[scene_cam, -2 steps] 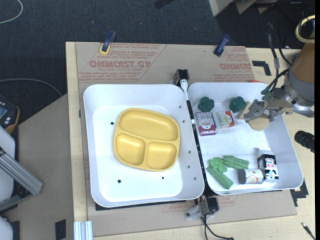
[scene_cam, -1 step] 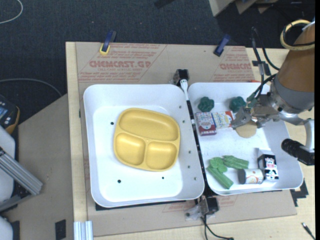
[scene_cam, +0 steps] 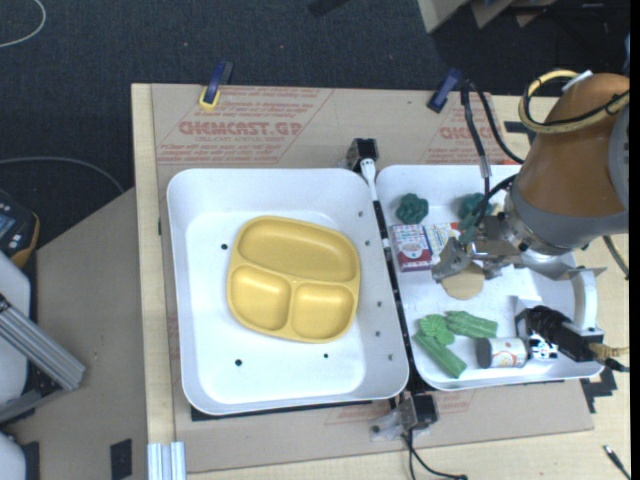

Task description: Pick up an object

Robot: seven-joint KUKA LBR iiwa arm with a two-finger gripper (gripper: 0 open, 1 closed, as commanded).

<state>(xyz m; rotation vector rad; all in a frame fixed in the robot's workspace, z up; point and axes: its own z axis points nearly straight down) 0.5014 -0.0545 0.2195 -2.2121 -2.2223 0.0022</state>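
My gripper (scene_cam: 462,260) hangs low over the middle of the right bin (scene_cam: 560,376), at the end of the grey and orange arm that comes in from the right. Directly under it, partly covered, lies a tan round object (scene_cam: 463,287). A red and white carton (scene_cam: 411,247) lies just left of the gripper. At the bin's back are a dark green lump (scene_cam: 411,208) and a teal piece (scene_cam: 472,206). Toward the front lie a green pod-shaped toy (scene_cam: 468,322), a second green piece (scene_cam: 439,348) and a white tube with a red band (scene_cam: 506,353).
The left bin (scene_cam: 200,298) holds a yellow divided plate (scene_cam: 293,277) in its middle. The wall between the two bins runs just left of the carton. The arm's bulk covers the right bin's back right part.
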